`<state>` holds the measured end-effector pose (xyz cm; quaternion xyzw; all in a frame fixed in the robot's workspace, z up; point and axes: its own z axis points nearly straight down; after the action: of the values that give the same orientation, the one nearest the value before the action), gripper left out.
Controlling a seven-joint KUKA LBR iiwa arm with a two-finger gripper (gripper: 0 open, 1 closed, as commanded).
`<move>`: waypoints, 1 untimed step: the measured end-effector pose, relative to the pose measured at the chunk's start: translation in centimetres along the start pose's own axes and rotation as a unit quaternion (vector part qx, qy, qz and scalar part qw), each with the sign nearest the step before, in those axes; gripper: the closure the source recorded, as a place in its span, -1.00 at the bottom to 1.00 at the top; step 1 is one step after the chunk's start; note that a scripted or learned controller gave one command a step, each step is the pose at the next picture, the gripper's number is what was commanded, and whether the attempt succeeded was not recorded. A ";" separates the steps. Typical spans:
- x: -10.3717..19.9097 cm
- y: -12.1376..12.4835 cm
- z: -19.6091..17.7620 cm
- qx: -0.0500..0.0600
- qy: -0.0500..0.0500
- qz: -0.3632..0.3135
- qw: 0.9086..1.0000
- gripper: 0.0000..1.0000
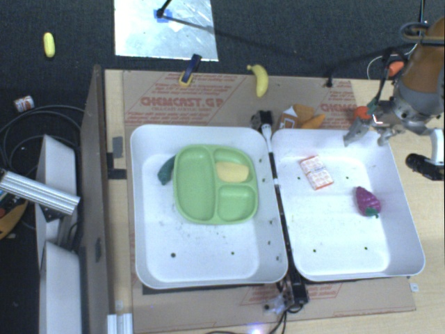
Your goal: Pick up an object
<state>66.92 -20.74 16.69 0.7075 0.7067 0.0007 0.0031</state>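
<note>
The grey arm with its orange band reaches in from the right, and its two-finger gripper (369, 135) hangs above the far right corner of the right-hand shallow white bin (400, 249), its two fingers spread apart with nothing between them. Inside that bin lie two things, well apart from the gripper: a small flat packet with a red-and-white checked pattern (316, 172) lying tilted near the bin's far left part, and a purple, rounded, bumpy toy fruit with a small green tip (368, 201) resting nearer the right wall. The left-hand white bin (149, 256) holds a light green plastic tray with three compartments (214, 184); a pale yellow soft block (233, 172) sits in its upper right compartment, and a dark green object (165, 170) lies just beside the tray's left edge. A yellow toy banana (259, 80) rests on the cardboard beyond the bins.
</note>
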 end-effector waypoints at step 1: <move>0.2 -4.7 1.1 0.003 0.002 0.000 1.000 -1.00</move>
<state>62.28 -20.59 15.55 0.7072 0.7070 -0.0007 -0.0005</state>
